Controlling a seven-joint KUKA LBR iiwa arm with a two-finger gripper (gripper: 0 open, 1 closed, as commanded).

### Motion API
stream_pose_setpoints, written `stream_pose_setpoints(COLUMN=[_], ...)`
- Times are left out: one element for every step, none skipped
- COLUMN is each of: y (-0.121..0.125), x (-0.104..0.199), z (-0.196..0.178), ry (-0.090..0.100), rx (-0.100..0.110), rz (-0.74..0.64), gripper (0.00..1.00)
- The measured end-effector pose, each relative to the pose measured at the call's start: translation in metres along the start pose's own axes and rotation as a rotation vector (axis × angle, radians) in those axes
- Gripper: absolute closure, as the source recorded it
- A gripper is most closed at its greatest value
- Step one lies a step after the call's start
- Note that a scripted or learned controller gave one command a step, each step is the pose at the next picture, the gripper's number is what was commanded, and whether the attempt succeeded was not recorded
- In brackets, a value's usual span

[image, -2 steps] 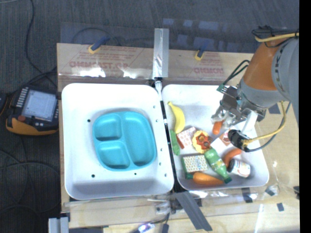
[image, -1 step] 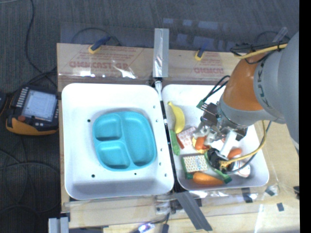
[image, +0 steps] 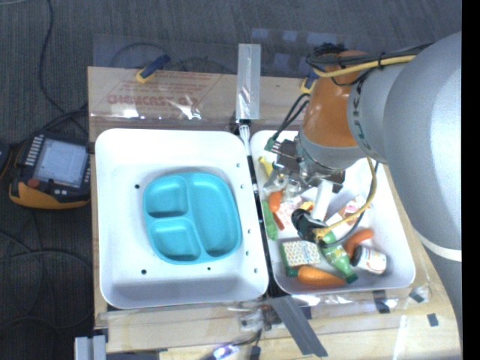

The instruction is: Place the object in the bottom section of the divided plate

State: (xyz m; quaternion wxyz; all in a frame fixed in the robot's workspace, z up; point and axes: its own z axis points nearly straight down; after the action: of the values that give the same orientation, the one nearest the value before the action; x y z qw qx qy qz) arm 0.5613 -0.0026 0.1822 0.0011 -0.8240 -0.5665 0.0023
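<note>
The pincer sits low in the right-hand shallow white bin, pushed down among a jumble of small things, and whether it is released or clenched on anything cannot be told, because the grey wrist and its orange band cover it from above. It is there, I judge, because the object to be moved must first be picked from this heap: a small orange carrot-shaped toy lies along the near wall, a green bottle-like piece just above it, a flat speckled packet beside those, and a small can with a red-and-white label towards the right. Which of these the arm is after is not clear. The turquoise divided plastic plate waits in the middle of the left-hand white bin, its sections bare, so nothing has yet reached the bottom section. Both bins rest on a pale wooden desk carrying a clear printed sheet; beyond lies dark carpet with cables and an orange-edged handheld control pendant.
</note>
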Motion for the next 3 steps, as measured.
stream_pose_setpoints(y=[-0.041,-0.041,0.000], x=[0.041,0.041,0.065], z=[0.000,0.000,-0.091], ry=[0.000,0.001,-0.003], rx=[-0.001,0.000,-0.005], rz=[-0.308,-0.308,-0.714], gripper=[1.00,0.00,0.00])
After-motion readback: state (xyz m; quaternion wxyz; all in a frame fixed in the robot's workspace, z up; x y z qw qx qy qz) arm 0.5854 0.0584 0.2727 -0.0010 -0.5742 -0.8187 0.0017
